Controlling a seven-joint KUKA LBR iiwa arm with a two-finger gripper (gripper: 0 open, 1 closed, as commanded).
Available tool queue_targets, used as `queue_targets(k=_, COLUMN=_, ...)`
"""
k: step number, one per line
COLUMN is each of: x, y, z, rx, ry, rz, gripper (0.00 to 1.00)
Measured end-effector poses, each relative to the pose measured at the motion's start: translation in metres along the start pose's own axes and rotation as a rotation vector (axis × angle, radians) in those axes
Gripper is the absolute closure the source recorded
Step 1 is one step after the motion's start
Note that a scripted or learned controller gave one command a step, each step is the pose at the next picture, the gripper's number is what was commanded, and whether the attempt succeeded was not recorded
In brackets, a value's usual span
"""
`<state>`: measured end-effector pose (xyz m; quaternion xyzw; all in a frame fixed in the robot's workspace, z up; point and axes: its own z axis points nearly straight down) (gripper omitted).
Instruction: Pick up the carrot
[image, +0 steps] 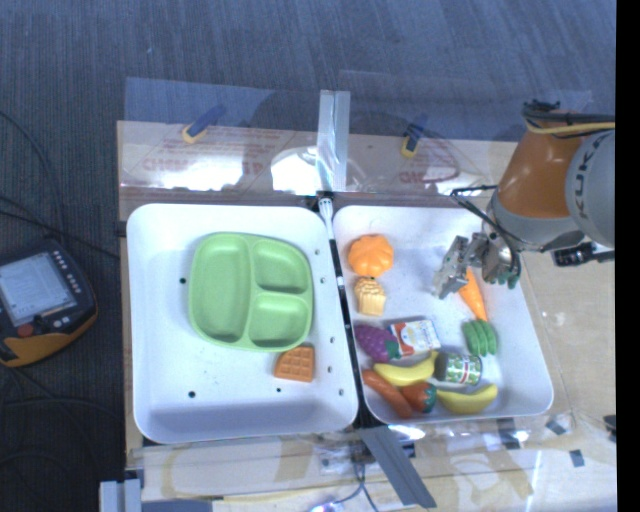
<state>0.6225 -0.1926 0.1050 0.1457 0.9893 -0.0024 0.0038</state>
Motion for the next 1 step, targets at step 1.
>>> queue_targets(k=1, x=0.0754, y=0.0243, z=-0.0853, rx=-0.002, ry=0.005, rz=0.499, gripper=1.00)
